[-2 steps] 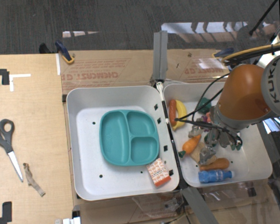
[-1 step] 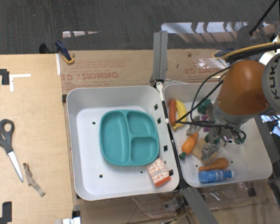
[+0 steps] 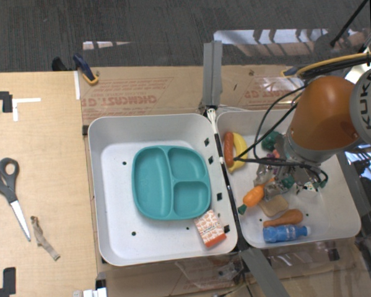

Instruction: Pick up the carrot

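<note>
The carrot [image 3: 254, 196] is small and orange with a green top, and lies near the left side of the right bin [image 3: 344, 226]. My gripper [image 3: 279, 181] hangs under the arm's orange band [image 3: 323, 113], just right of the carrot and very close to it. Cables and the wrist body hide the gripper's tip. I cannot tell if anything is touching the carrot.
Around the carrot in the right bin lie a banana [image 3: 237, 153], a red sausage [image 3: 228, 150], a tan block [image 3: 275, 205], a brown piece [image 3: 283, 218], a blue bottle [image 3: 286, 233] and a green item [image 3: 272, 139]. The left bin [image 3: 106, 180] holds a teal divided plate [image 3: 172, 183] and a snack packet [image 3: 210, 229].
</note>
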{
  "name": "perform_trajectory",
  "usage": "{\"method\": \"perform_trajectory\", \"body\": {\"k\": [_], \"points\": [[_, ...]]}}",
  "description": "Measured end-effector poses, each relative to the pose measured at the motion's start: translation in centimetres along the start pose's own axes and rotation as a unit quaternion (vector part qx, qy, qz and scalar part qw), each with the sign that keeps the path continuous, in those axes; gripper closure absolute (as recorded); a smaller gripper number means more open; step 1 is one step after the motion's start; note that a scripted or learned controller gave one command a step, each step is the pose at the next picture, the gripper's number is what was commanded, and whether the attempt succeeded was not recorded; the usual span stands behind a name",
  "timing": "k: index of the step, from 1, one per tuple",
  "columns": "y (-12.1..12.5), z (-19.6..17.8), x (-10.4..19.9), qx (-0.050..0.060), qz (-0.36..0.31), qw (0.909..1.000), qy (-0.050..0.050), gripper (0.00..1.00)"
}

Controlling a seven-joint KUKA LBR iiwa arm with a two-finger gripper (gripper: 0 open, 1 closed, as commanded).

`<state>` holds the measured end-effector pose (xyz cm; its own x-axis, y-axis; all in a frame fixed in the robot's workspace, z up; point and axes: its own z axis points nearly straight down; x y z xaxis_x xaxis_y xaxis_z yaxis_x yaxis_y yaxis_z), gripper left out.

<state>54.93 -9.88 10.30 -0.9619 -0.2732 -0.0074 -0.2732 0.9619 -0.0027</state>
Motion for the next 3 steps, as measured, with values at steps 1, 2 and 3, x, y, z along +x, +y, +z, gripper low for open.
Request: {"method": "perform_trajectory", "body": {"k": [1,2,3], "points": [[4.8,-8.9,-0.4,-0.001,0.098,0.9952,0.002,1.0],[4.8,-8.9,-0.4,-0.001,0.098,0.9952,0.002,0.0],[9.9,-8.9,-0.1,-0.001,0.089,0.996,0.003,0.0]]}}
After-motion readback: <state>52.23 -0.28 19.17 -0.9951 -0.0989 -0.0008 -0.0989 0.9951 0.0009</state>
